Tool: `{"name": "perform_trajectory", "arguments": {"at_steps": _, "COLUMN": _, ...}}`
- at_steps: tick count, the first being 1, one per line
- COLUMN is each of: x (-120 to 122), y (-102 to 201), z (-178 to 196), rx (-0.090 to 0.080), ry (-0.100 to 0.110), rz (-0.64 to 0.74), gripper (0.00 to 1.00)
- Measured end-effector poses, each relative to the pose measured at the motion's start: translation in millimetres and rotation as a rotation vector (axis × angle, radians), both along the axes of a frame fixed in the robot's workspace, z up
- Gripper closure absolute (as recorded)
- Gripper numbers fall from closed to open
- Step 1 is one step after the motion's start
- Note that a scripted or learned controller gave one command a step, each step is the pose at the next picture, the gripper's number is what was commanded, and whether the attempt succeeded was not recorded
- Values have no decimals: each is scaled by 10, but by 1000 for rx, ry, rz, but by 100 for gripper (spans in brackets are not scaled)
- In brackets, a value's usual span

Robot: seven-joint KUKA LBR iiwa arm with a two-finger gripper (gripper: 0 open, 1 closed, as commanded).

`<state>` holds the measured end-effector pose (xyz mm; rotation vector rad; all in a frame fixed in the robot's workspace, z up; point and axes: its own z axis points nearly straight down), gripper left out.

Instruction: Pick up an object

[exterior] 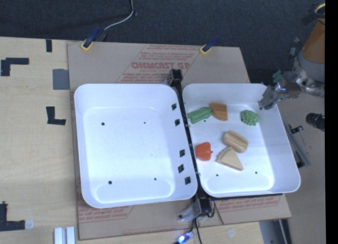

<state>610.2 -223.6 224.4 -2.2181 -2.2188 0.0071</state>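
Robotics lab bench: two white bins (132,92) clamped on a cardboard sheet (158,63), black tape marks (13,66) at left, cable (127,5) across dark backdrop at top.

Red print — partly legible, something like "CHEMCAST" — on the brown board (158,64) beneath the bins

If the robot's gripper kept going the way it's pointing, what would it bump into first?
Probably the green toy. The gripper sits at the right bin's upper right edge, pointing down and left into it. Depth is hard to judge, so it might meet the bin floor first.
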Motion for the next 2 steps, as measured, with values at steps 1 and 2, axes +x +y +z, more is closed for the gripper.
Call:
{"name": "perform_trajectory", "arguments": {"at_steps": 1, "x": 618, "y": 363, "z": 562, "rx": -1, "ry": -14, "rz": 6, "gripper": 100}}
{"name": "perform_trajectory", "arguments": {"at_steps": 2, "x": 218, "y": -1, "z": 508, "rx": -1, "ry": -4, "rz": -2, "gripper": 100}}
